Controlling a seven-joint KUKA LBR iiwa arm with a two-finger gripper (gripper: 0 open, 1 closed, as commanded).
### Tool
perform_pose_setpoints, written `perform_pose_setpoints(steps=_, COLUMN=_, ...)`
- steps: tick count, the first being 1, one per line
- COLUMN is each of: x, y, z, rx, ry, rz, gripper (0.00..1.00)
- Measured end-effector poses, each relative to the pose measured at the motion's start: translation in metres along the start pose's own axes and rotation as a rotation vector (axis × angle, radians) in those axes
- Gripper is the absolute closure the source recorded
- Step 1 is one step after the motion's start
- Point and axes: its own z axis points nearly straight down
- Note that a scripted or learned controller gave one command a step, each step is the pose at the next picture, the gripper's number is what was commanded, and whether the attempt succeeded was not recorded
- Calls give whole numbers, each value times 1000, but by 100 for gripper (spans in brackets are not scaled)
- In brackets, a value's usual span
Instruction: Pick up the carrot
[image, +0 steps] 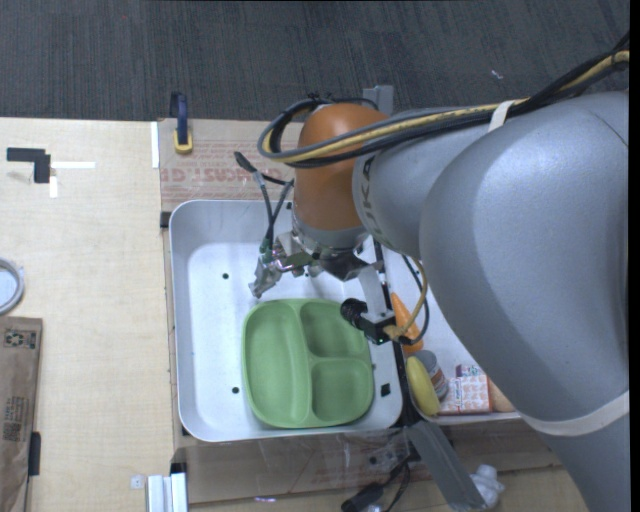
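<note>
Arm low over the left bin, carrot off to the right

The grey arm (500, 230) reaches in from the right, its gripper (268, 268) down near the white floor of the left bin (200, 330), just above the far edge of a green divided tray (305, 365). From here I cannot tell how the tool is set. The carrot (403, 312) lies beyond the bin's right wall, partly hidden by the arm, beside a yellow item (421, 385).
</note>
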Motion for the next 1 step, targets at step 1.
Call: perform_pose_setpoints(steps=1, x=-3, y=0, z=-9, rx=0, ry=-1, rz=7, gripper=100)
